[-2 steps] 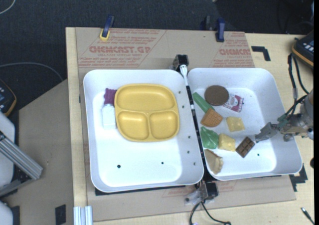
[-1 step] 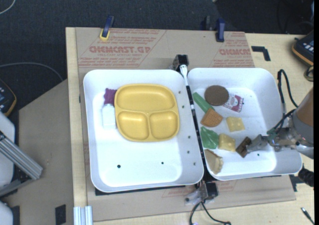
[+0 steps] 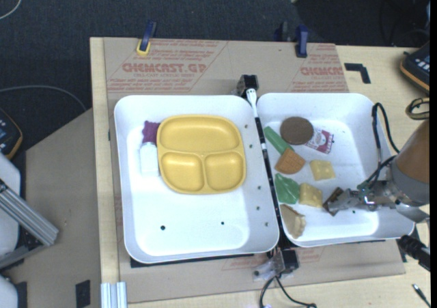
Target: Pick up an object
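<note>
From my remote seat, the biggest things are the two white bins: the left bin (image 3: 136, 218) and the right bin (image 3: 355, 112), touching along their shared edge. A yellow divided tray (image 3: 201, 153) lies in the left bin, toward 12 o'clock, with a small white bottle with a purple cap (image 3: 148, 151) just beside it at 9 o'clock. The arm (image 3: 413, 177) comes in at 3 o'clock of the right bin. Its gripper (image 3: 334, 202) sits low near that bin's 5 o'clock corner; I cannot tell how the jaws stand. The objects cluster on the right bin's 9 o'clock side: a brown round piece (image 3: 296, 130), a green strip (image 3: 276, 140), an orange wedge (image 3: 290, 162), a yellow cube (image 3: 321, 170), a green piece (image 3: 287, 190), a pale yellow block (image 3: 311, 195) just beside the gripper, and a tan chunk (image 3: 294, 221).
</note>
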Controlling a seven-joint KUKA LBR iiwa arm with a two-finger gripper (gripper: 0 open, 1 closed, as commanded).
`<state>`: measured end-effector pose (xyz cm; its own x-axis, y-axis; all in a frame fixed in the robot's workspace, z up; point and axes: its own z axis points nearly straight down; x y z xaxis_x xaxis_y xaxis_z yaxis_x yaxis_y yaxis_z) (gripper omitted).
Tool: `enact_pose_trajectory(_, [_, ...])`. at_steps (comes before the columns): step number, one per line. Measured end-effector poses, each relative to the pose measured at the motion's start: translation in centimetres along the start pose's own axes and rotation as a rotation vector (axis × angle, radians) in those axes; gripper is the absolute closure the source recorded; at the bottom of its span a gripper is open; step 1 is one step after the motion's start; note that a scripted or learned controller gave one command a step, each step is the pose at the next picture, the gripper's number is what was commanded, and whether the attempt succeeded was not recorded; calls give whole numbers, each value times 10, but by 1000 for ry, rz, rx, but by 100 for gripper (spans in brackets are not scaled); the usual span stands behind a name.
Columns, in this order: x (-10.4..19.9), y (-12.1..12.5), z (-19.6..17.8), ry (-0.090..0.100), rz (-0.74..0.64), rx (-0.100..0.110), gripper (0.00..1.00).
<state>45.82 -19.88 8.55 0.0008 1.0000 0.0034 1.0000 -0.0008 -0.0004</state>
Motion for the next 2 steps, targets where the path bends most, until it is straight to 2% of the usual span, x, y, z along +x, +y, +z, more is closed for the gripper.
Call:
enact_pose_trajectory(1, [1, 2, -13, -1, 0, -7, 100])
enact_pose_trajectory(2, [-1, -6, -71, -7, -1, -6, 100])
